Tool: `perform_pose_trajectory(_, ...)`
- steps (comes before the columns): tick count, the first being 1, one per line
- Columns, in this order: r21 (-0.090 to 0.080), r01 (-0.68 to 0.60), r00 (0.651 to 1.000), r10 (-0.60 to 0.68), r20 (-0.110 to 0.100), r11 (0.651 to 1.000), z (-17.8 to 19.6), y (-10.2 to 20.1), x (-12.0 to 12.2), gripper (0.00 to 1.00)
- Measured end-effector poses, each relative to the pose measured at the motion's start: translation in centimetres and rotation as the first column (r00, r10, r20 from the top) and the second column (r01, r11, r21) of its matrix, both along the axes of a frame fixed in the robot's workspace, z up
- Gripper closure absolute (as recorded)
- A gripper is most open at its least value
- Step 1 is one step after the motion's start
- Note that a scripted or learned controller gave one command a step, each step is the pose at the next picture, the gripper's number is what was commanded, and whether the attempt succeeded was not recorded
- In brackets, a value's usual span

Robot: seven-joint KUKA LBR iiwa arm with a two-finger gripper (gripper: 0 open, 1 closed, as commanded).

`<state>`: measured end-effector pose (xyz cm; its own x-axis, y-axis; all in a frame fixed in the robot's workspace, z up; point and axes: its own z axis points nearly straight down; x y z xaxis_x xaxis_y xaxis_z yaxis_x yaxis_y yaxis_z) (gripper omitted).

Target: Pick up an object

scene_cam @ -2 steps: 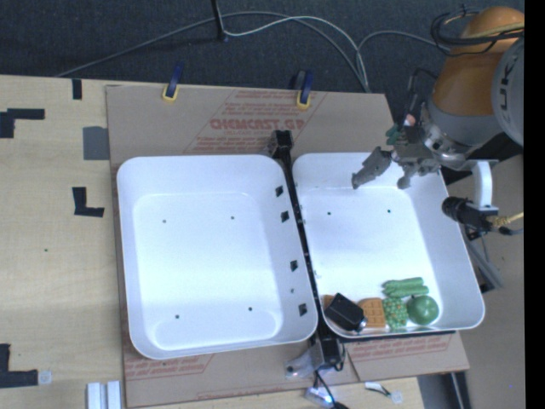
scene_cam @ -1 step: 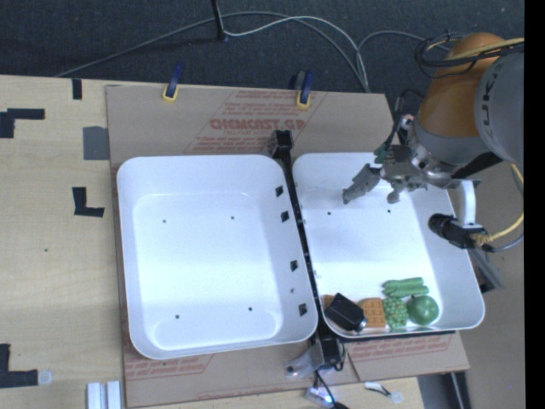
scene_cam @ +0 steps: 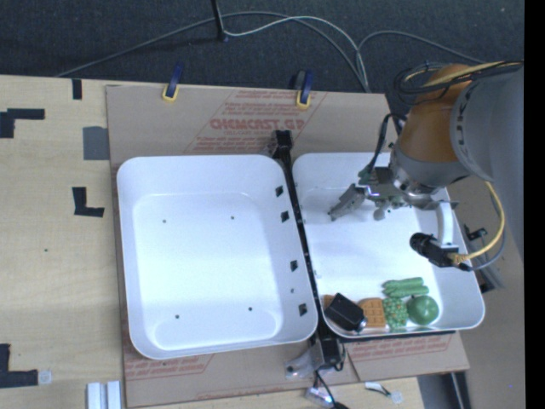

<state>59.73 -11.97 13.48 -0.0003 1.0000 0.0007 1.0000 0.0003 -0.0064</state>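
Bench [scene_cam: 51, 254]: pale wood top with black tape marks. Lying on it, a brown cardboard sheet [scene_cam: 247, 122] held by two clamps, bearing two white bins, left [scene_cam: 136, 254] and right [scene_cam: 341, 169], side by side.

Fixed above the counter [scene_cam: 51, 228], looking down at a slant from a moderate height. Takes in both white bins side by side, left bin [scene_cam: 136, 194] and right bin [scene_cam: 341, 173], with dark floor beyond the far edge. Arm [scene_cam: 477, 135] entering from the right.
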Motion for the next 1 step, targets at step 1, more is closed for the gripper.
perform_pose_trajectory(1, -0.001, 0.0, 1.0, 0.0, 0.004, 1.0, -4.77, 0.03, -0.07, 0.0)
